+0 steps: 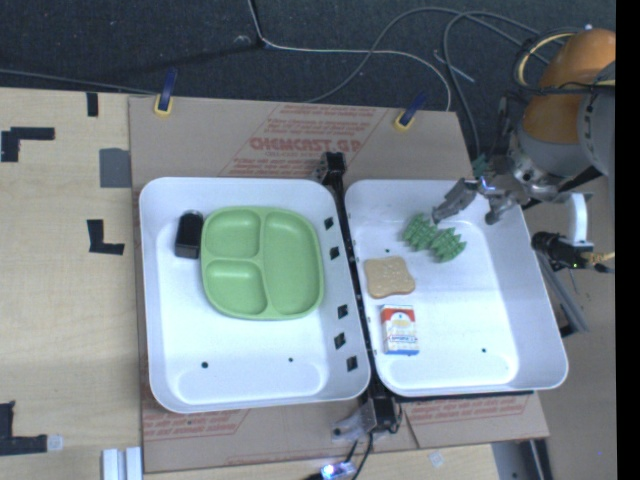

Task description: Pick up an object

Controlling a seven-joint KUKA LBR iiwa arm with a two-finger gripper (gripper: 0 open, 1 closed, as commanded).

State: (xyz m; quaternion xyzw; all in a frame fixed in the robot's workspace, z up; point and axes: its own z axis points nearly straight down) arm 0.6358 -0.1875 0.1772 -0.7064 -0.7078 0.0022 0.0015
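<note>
Right bin (520, 358): gripper (470, 202) at its upper edge, fingers spread wide, holding nothing. Green toy (435, 238) lies near the gripper at its 7 o'clock. Toast slice (388, 277) at the toy's 8 o'clock.

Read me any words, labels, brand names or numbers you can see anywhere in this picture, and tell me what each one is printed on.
"CHEMCAST GP": red print on the brown cardboard sheet behind the bins; the smaller red lines under it are too blurred to read.
Small red and white packet in the right bin: it carries printing, too small to read.
</note>
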